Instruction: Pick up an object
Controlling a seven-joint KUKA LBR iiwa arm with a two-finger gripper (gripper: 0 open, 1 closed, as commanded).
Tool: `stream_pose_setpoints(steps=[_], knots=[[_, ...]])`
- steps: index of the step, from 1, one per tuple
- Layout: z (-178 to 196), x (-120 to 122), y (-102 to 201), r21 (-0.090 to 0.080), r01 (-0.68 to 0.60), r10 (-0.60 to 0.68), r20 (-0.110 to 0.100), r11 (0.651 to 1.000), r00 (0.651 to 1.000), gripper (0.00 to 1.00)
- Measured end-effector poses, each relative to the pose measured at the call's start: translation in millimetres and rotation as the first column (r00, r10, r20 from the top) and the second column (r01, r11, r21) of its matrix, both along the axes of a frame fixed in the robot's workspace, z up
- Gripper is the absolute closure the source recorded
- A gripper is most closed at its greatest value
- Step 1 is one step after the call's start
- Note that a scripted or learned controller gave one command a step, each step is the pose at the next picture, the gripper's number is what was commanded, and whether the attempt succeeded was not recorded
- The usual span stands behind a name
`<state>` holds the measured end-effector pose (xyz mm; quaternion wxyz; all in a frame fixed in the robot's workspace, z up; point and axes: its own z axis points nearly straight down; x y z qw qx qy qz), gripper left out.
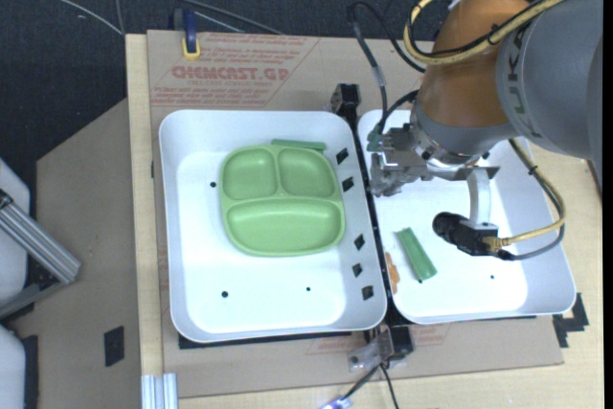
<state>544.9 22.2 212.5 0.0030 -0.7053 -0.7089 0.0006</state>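
A small green block (pixel 417 254) lies flat in the right bin (pixel 536 287), toward its front left. My gripper (pixel 390 170) hangs over the left side of that bin, close to the divider between the bins, behind the block and apart from it. The grey arm and its orange band (pixel 469 62) cover the back of the right bin. A green divided plate (pixel 283 201) rests in the middle of the left bin (pixel 192 235). I see nothing held in the gripper.
A thin green piece (pixel 299 146) pokes out behind the plate. A small orange sliver (pixel 393 274) lies at the right bin's left rim. A black fitting with a yellow cable (pixel 465 233) hangs to the right of the block. Both bins sit on a cardboard sheet (pixel 230 62).
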Motion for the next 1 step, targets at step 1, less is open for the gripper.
stream_pose_setpoints(steps=[1], knots=[[-2.4,-19.3,49.6,0.000,-0.001,0.001,0.000,1.000,1.000,1.00]])
